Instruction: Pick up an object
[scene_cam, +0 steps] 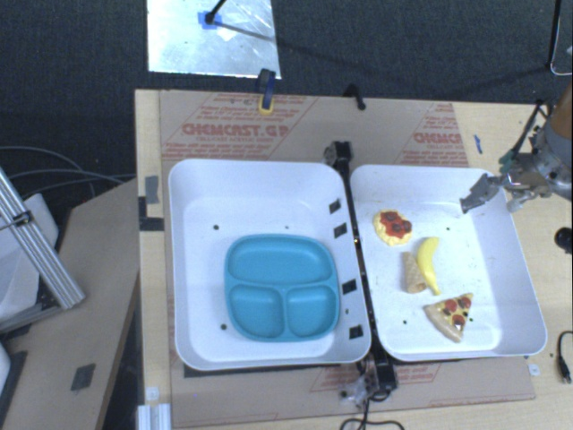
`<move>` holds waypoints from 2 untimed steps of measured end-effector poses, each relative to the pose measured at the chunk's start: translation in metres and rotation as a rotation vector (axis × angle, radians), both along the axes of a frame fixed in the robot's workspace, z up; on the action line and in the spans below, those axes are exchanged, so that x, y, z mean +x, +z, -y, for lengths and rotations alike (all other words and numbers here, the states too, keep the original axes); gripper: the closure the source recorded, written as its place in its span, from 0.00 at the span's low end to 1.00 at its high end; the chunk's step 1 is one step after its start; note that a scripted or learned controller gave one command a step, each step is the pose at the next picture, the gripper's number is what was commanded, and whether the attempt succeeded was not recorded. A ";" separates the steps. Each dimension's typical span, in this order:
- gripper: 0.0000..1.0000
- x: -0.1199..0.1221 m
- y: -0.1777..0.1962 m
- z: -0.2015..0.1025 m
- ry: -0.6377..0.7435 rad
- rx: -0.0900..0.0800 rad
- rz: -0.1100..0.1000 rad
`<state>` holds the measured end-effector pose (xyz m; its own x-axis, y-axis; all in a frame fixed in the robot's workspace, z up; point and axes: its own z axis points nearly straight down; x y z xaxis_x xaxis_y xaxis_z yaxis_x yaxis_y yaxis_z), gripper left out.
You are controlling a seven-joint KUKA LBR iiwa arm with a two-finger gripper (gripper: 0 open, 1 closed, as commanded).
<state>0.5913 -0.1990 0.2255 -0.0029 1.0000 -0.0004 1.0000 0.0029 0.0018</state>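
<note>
The right bin (526, 305) holds several toy foods: a yellow and red lump (393, 227), a banana (430, 262), a tan roll (414, 274) lying against the banana's left side, and a pizza slice (450, 315). My gripper (497, 193) hangs over the bin's upper right corner, up and to the right of the foods. It is open, its fingers spread apart with nothing between them. The yellow and red lump is the nearest food to it, well off to its lower left.
The left bin (183, 240) holds a blue three-compartment plate (282, 287). Black clips (338, 231) line the seam between the bins. A shiny sheet (213, 25) lies beyond the cardboard-covered bench. Aluminium framing (31, 240) stands at the far left.
</note>
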 end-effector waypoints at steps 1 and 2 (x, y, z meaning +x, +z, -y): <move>0.00 -0.018 -0.136 0.008 -0.003 0.000 -0.003; 1.00 -0.016 -0.120 0.008 -0.002 -0.001 0.003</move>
<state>0.5751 -0.2065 0.1054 -0.0013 1.0000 -0.0012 1.0000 0.0013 0.0044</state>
